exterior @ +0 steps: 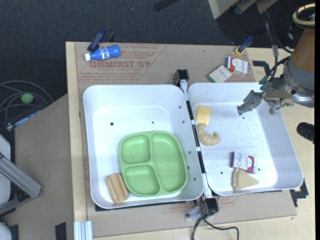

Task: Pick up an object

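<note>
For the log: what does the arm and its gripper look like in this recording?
One arm shows at the right edge of the camera view: a rounded grey body with an orange-brown band above the wrist. Dark cables run along it near the wrist. The gripper is grey metal with darker finger parts, small and angular. No markings are legible.

a pale wooden bench (75, 149) stands on dark blue-grey carpet (45, 14). coiled cables (15, 101) lie on the floor at the left, beside a metal rail (20, 176).
</note>
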You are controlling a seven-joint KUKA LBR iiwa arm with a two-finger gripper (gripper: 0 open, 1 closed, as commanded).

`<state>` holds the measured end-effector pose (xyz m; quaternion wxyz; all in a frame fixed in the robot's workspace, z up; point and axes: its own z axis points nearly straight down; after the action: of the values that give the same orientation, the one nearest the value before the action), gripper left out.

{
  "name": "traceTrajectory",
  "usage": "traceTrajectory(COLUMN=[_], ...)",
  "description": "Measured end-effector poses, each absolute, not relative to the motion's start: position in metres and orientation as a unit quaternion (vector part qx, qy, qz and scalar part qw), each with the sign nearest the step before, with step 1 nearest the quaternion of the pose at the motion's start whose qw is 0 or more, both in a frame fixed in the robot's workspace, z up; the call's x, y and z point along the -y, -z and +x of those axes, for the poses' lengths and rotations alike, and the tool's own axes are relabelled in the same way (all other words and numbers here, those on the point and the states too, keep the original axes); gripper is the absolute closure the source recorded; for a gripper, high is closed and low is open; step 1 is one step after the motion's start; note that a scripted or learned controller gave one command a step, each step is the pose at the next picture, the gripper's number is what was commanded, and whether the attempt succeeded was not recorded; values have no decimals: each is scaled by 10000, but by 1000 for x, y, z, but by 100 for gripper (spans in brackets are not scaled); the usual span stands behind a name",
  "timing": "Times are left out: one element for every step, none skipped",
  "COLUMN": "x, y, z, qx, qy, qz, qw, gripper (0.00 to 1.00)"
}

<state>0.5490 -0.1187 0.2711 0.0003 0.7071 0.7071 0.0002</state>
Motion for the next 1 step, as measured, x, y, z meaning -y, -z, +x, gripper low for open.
traceTrajectory(x=[120], y=[-185], z=[499], qx=[-7067], qy=[6], qz=[7075], qw=[-9], gripper=[0])
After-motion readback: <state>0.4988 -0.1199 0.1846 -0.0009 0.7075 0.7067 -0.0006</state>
